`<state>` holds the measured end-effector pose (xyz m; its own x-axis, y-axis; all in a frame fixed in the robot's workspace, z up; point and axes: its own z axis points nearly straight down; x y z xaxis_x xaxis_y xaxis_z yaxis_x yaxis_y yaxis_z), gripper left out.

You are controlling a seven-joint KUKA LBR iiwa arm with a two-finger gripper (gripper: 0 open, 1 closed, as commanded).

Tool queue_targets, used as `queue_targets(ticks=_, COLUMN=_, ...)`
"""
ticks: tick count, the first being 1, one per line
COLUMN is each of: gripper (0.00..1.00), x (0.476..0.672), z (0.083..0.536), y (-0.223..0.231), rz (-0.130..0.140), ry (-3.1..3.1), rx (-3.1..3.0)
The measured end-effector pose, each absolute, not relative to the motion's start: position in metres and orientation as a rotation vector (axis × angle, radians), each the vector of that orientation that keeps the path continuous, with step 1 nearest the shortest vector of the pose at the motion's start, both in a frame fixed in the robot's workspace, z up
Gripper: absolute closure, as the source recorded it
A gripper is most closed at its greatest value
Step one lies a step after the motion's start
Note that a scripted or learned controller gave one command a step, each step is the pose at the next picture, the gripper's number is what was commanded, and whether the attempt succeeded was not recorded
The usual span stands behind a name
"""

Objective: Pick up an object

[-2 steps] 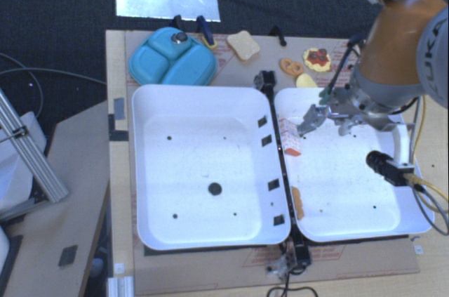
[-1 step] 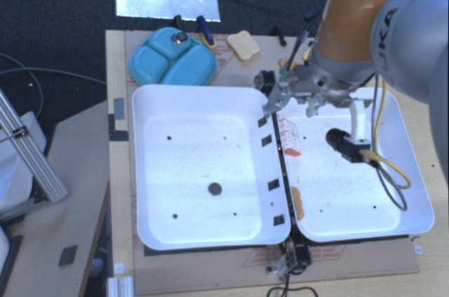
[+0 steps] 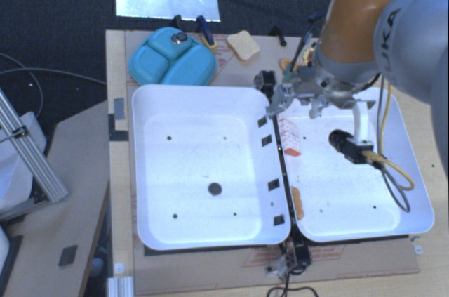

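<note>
- small orange piece point(image 3: 297, 202) nearest the lens, lying at the right bin's point(image 3: 393, 218) left wall, low end
- red-and-white packet point(image 3: 289, 136) further up the same wall, just below the gripper point(image 3: 303, 100)
- gripper hangs over that bin's upper-left corner; can't tell how its fingers stand, nothing seen in them
- packet looks light, thin, probably crinkly and slick: I'd pinch across its narrow width
- left bin point(image 3: 161, 218): one dark flat disc point(image 3: 215, 188)
- behind bins: blue plastic divided tray point(image 3: 172, 58), tan sponge-like block point(image 3: 243, 45)
</note>
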<state>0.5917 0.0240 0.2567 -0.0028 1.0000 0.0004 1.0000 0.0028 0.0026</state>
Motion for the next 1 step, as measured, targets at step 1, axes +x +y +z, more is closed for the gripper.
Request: queue_targets(ticks=1, gripper=0.0, x=0.6015, z=0.1801, y=0.0398, rz=-0.003, ry=2.23, rx=2.217)
